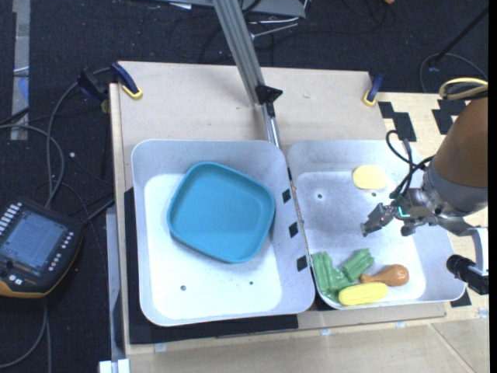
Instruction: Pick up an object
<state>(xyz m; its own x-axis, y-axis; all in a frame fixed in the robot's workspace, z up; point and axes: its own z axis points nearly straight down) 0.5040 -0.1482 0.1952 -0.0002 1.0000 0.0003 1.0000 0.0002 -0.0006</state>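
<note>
My fingers hang over the bare middle of the right bin, slightly parted as far as I can judge, and nothing sits between them. I am gripping no object yet.

Everything I could take lies around them. Just beyond my tips, toward the far wall, is the pale yellow disc. On the near side, crowded into the bin's front corner, are the green bean pods, the yellow corn cob and the brown drumstick, touching or nearly touching one another.

The disc looks like the cleaner target: it lies alone, with floor around it, so my tips could straddle it without nudging a neighbour. It looks flat, so I would need to go low and close squarely across its width. The front pile is riskier; the wall and the close packing leave little room for a finger on each side.

The floor under me is smooth white and looks slippery, so a glancing touch may push a piece away. Far off to the other side, the left bin holds a blue plate.
</note>
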